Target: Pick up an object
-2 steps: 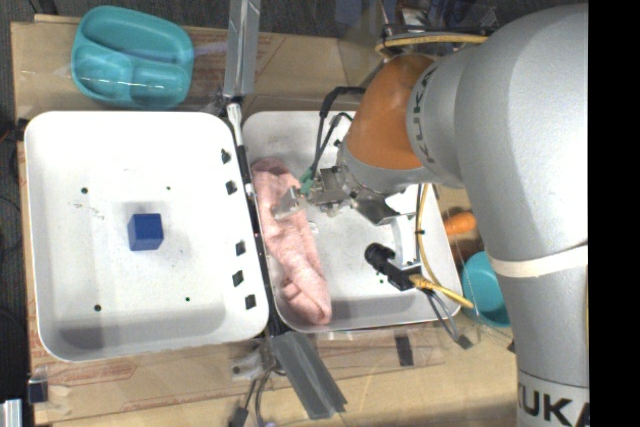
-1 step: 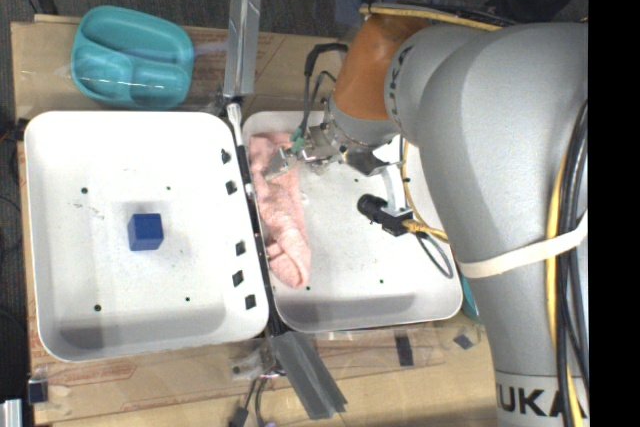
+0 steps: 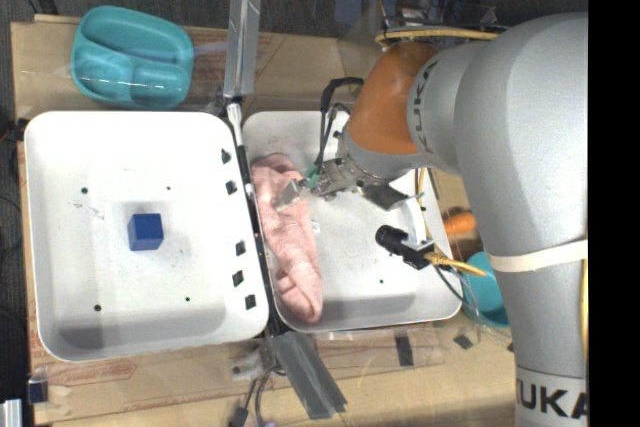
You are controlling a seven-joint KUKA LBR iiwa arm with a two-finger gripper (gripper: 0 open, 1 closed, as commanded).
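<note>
A: Nearest the camera's foot, what lies in the right bin point(image 3: 350, 310)?

B: A pink cloth point(image 3: 288, 240), stretched along that bin's left wall, its lower end close to the near rim.

A: And the hand point(image 3: 300, 188)?

B: It sits low over the cloth's upper part, seemingly touching it. How far it is parted, or whether it grips any cloth, I cannot tell; the shapes are too small.

A: The left bin point(image 3: 60, 315)?

B: A blue cube point(image 3: 146, 230) lies there. Farther off, a teal tray point(image 3: 131, 56) rests on the bench point(image 3: 300, 65).
</note>
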